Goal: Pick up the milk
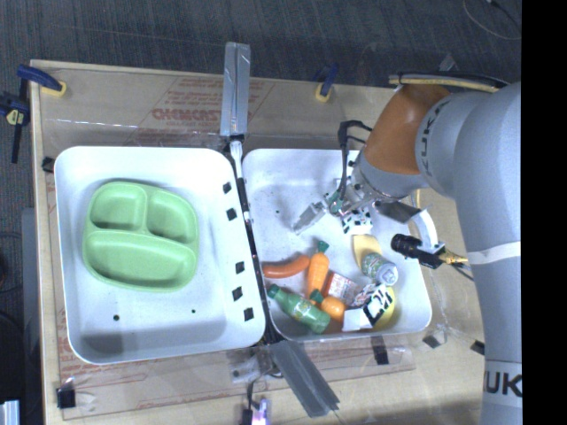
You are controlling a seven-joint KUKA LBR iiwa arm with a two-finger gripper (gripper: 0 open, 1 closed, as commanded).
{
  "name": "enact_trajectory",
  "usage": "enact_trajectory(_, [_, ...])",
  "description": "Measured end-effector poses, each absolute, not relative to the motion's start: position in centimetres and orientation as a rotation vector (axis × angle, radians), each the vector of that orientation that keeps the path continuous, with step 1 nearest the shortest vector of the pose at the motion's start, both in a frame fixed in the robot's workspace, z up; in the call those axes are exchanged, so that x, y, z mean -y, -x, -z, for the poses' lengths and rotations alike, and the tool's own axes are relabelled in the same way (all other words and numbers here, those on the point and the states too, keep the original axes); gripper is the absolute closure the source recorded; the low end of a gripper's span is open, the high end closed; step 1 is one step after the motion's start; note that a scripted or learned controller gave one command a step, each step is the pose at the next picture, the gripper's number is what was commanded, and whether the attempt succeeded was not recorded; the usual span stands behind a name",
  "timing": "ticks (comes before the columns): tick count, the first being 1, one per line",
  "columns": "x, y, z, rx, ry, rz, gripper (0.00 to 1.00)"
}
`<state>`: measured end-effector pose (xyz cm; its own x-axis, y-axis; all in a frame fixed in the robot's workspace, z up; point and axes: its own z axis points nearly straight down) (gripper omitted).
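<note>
1. Hovering over the upper middle of the right bin (266,171): the gripper (330,209), fingers spread apart, nothing between them.
2. Lying near the bin's lower right corner: the milk carton (379,305), white with black patches, tipped among a banana (365,253), carrots (316,270) and a green bottle (299,307).
3. Well apart from the carton at present; probably best to travel toward the lower right corner first.
4. Better to descend with fingers straddling the carton's narrow sides, clear of the banana.
5. Worth closing only once low enough, lest neighbouring toys get pinched.
</note>
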<state>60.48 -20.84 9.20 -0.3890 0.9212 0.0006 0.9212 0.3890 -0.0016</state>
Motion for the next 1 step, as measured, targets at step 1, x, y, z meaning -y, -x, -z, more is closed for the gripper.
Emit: enact_trajectory(1, [21.10, -60.22, -18.23, 2.661, 1.672, 0.000, 0.00])
